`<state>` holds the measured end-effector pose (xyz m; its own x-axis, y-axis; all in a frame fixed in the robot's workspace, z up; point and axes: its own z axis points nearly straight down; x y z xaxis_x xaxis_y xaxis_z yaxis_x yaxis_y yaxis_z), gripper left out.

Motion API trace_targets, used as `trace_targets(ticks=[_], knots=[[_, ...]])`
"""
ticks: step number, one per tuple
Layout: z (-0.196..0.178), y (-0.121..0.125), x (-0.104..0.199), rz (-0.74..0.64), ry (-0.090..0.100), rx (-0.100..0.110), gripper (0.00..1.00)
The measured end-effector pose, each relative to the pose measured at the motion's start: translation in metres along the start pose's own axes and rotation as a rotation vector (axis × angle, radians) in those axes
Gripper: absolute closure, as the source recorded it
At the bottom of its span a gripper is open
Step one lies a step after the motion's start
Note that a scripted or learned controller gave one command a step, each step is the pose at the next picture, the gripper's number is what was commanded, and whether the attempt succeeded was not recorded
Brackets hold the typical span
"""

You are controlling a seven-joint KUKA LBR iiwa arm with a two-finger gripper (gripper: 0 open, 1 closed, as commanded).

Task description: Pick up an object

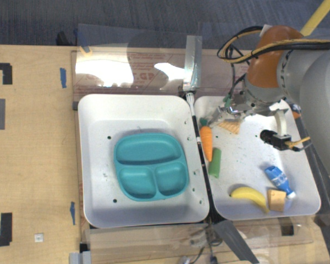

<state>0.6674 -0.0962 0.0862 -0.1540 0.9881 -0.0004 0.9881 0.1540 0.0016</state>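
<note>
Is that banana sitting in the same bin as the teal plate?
No, the banana lies in the right bin, while the teal divided plate sits alone in the left bin.

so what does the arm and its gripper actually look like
The arm is grey and rounded, with a glossy orange band above the wrist. Black and yellow cables loop beside the band. The gripper is a small metallic assembly.

A robotics lab: wooden bench with black tape markers, two white bins, cabled arm
</note>
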Motion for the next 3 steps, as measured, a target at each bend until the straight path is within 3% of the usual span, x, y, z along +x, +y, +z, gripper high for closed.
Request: trace_targets(ticks=[1,2,3], knots=[[0.000,0.000,0.002,-0.084,-0.001,0.001,0.00],[-0.014,0.003,0.002,-0.085,-0.003,-0.007,1.00],[-0.128,0.011,0.048,-0.096,-0.003,-0.016,1.00]])
